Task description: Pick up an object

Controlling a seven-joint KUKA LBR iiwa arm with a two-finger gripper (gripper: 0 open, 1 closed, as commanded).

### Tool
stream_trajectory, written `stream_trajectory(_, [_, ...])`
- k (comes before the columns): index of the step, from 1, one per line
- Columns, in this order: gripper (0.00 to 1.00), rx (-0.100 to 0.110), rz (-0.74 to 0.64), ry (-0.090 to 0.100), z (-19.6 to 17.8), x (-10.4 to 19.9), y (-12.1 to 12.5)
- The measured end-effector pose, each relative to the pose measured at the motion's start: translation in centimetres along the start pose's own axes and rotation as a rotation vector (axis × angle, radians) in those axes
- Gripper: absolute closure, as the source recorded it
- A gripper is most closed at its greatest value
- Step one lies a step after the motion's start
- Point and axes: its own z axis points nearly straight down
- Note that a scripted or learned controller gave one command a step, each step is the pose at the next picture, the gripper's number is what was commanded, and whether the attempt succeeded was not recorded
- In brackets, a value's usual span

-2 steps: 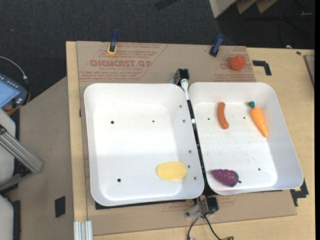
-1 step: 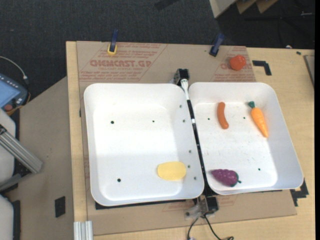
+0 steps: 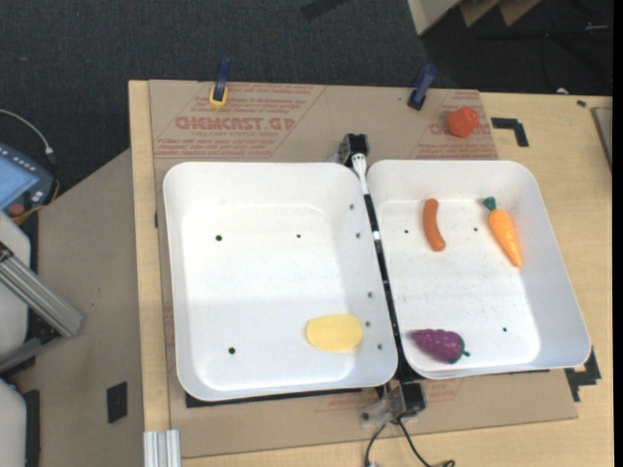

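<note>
The right bin holds an orange sausage near its upper middle, a carrot with a green top by its upper right side, and a purple bunch of grapes close to its front edge. A flat yellow piece lies in the left bin, at the front right.
A small red-orange object sits on the cardboard behind the right bin. Two blue clamps hold the board's far edge. A black clip joins the bins at the back. Grey equipment stands at the left.
</note>
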Motion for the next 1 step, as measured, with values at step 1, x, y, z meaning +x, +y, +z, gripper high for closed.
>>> stream_trajectory(1, [1.00,0.001,-0.002,0.001,5.41,3.27,1.82])
